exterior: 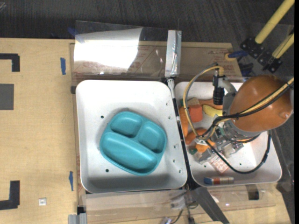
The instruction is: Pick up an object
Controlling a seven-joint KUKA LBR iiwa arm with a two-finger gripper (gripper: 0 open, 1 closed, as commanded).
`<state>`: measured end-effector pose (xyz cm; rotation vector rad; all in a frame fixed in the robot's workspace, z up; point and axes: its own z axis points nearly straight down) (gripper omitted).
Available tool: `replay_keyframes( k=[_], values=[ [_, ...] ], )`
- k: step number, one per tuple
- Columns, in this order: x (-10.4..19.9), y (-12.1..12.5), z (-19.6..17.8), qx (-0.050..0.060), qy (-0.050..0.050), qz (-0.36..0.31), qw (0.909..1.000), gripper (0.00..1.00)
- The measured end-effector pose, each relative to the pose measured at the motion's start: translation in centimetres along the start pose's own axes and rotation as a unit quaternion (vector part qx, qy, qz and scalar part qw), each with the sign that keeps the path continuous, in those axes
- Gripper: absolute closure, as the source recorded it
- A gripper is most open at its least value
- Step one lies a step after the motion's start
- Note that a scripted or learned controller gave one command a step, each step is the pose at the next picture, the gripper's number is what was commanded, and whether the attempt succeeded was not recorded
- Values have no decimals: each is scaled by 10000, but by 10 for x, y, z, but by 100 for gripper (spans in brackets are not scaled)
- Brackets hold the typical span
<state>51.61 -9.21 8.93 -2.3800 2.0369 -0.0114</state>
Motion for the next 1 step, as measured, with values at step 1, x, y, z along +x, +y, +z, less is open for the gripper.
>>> replay_keyframes(
  k=[1],
  values=[
    [-3, -3, -11, 37, -21, 3, 10000, 100]
  ],
)
